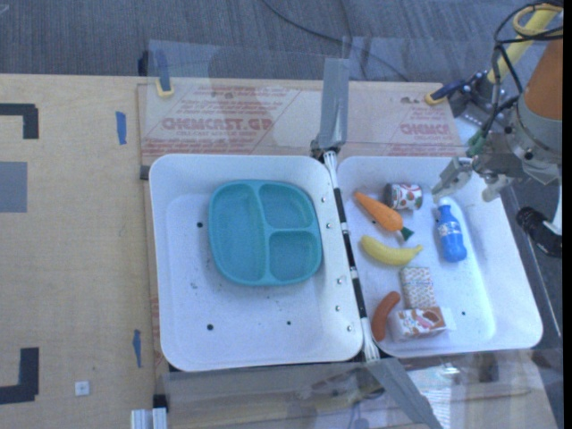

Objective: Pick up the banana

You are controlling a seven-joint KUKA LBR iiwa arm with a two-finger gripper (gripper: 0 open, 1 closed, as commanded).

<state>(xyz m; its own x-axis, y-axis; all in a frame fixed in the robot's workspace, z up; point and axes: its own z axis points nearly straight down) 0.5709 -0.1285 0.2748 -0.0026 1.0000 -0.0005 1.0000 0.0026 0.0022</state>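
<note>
- I see the banana (391, 252) lying flat in the right bin (509, 320), roughly mid-bin, toward its left side.
- Carrot (382, 214) sits just above the banana, angled, green tip pointing at the banana's right end.
- Small can (404, 196) lies beside the carrot near the bin's upper part; blue bottle (450, 231) lies to the right of the banana, apart from it.
- Below the banana: a patterned packet (417, 287), a red-and-white carton (420, 323) and a sausage (384, 315) close together.
- Left bin (179, 329) holds a teal divided tray (265, 232).
- Gripper (471, 179) is over the right bin's upper right corner, above the blue bottle, well apart from the banana.
- Fingers (450, 178) look spread apart, nothing between them.
- Arm (541, 96) comes in from the right with cables bundled around it.
</note>
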